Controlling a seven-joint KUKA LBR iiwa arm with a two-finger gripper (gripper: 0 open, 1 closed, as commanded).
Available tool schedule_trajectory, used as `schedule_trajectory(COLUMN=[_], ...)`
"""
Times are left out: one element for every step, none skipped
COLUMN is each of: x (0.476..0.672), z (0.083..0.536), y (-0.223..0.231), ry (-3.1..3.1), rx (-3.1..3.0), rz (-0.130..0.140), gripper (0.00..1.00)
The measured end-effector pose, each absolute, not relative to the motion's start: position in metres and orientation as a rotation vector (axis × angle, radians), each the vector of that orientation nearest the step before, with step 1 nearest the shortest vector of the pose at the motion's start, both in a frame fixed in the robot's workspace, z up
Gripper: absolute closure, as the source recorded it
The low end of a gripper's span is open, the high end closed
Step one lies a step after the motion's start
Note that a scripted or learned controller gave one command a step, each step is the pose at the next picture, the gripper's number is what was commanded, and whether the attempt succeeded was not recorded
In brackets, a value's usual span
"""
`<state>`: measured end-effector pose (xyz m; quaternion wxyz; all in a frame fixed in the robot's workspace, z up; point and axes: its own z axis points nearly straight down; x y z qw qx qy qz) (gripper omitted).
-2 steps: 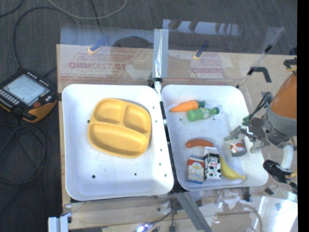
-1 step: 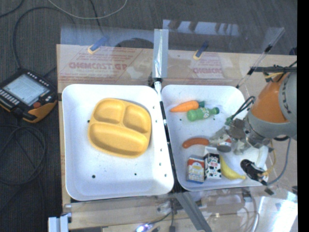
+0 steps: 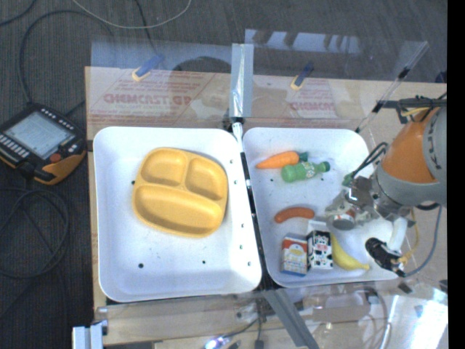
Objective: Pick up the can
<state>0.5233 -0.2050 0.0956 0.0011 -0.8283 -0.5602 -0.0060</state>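
Observation:
The can (image 3: 341, 218), small and silver with a red mark, is in the right bin (image 3: 349, 140) near its right side, just above the cartons. My gripper (image 3: 354, 206) is down in that bin right over the can, touching or nearly touching its upper right side. The grey wrist and orange band (image 3: 408, 158) lean in from the right and hide the gripper's tips.
The right bin also holds a carrot (image 3: 277, 160), a green bottle (image 3: 305, 170), a sausage (image 3: 294, 214), a red-and-white carton (image 3: 294, 257), a cow-print carton (image 3: 320, 250) and a banana (image 3: 347, 259). A yellow divided plate (image 3: 182, 191) lies in the left bin (image 3: 116, 267).

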Motion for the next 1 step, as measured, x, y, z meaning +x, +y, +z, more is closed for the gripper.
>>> schedule_trajectory(x=[0.5428], z=[0.2094], y=[-0.1639], ry=[-1.745], rx=[-2.609], rz=[0.012], gripper=[1.00])
